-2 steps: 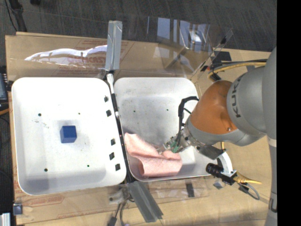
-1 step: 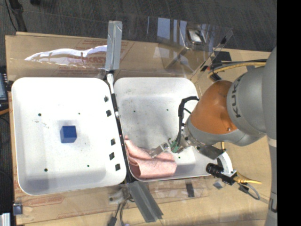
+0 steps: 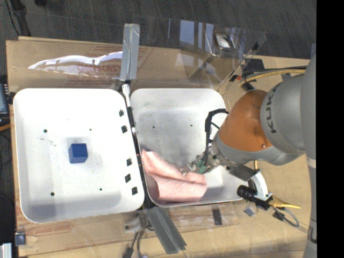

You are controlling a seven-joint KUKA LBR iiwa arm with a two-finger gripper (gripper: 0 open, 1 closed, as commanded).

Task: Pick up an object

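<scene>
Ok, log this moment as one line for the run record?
arm: over right bin | gripper: at pink cloth, grasp unconfirmed | blue cube: left bin, untouched

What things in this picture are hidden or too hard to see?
- The gripper, camera view: too small and partly covered by the arm's wrist to tell how it meets the pink cloth.
- The right bin: its right side is hidden under the arm.
- The arm: cut off by the picture's right side.
- The blue cube in the left bin: its underside is hidden.
</scene>
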